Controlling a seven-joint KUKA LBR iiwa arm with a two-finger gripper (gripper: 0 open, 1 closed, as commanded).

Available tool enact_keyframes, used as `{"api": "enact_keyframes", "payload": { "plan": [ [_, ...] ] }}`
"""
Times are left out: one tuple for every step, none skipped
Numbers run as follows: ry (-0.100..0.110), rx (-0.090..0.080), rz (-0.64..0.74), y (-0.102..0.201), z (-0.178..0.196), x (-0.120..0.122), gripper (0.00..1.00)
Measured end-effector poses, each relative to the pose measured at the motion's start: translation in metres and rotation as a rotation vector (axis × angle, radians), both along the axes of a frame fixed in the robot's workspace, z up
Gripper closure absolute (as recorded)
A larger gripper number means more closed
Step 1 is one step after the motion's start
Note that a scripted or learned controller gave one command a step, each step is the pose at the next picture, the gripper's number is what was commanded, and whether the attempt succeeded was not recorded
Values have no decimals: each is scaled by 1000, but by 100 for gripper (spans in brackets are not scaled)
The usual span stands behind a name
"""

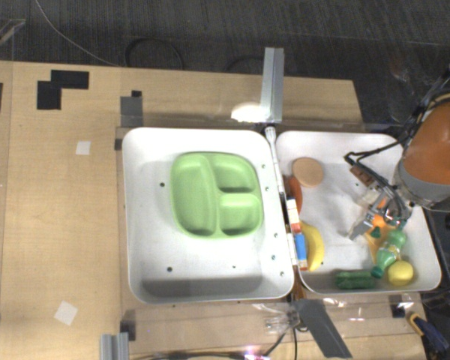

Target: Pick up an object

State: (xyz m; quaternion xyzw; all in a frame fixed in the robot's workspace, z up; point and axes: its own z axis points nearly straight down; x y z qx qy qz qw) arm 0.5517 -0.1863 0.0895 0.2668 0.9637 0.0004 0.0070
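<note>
Here, in the camera view, the wooden counter [52,223] carries two shallow white bins side by side. The left bin [146,276] holds a light green divided tray [214,193], lying flat near the bin's middle.

The right bin [337,152] holds the small objects. A round tan disc [308,172] lies toward its far left corner, with a reddish-orange piece [295,194] just beside it along the left wall. Nearer the front, a yellow banana [313,246] rests against that same wall, next to a small white-and-blue item [299,247] on the divider. Along the front wall lies a dark green cucumber-like piece [355,280], and to its right a yellow lemon [400,272]. A small green bottle with a yellow cap [390,249] lies tilted just above the lemon.

The grey arm with its orange band [435,152] reaches in from the right, and the jaws [375,220] hang low over the right part of the right bin. They sit just beside an orange object [374,233] and the green bottle, perhaps touching them. How far the jaws are open cannot be told from this angle, and nothing is clearly seen between them.
</note>
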Motion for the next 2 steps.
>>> {"api": "enact_keyframes", "payload": {
  "plan": [
    [2, 1, -42, 3, 0, 20, 0],
    [0, 1, -72, 32, 1, -11, 0]
  ]
}}
